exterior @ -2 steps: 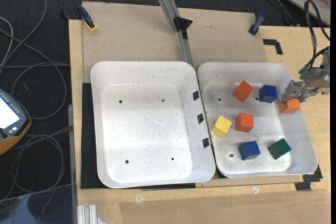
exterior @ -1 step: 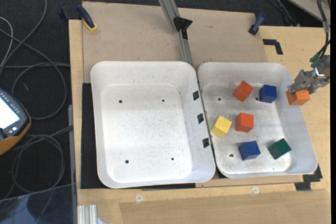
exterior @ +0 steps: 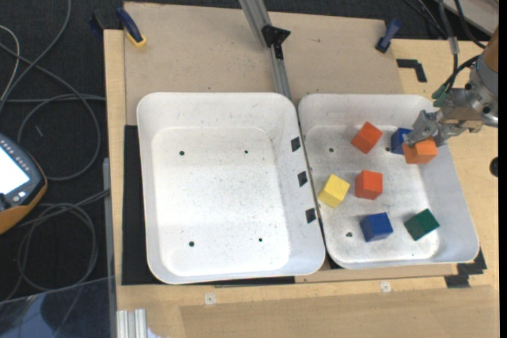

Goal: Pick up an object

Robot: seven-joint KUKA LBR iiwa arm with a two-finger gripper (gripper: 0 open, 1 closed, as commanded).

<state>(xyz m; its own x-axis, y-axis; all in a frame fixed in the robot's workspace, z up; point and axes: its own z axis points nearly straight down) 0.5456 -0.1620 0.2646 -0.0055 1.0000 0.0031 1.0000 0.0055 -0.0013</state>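
Observation:
My gripper [exterior: 422, 140] reaches in from the right over the right bin [exterior: 451, 249], near its right wall. Its fingers are shut on a small orange block [exterior: 421, 151], which sits at their tips. A blue block [exterior: 398, 140] lies just left of it, partly hidden. Loose on the bin floor lie an orange cube [exterior: 366, 137], a red-orange cube [exterior: 368, 184], a yellow cube [exterior: 334, 191], a blue cube [exterior: 376, 226] and a green cube [exterior: 421, 224].
The left bin [exterior: 158, 115] stands beside the right one. A slanted metal pole [exterior: 253, 4] rises from between the bins at the back. Cables and a device [exterior: 12, 178] lie on the floor at left.

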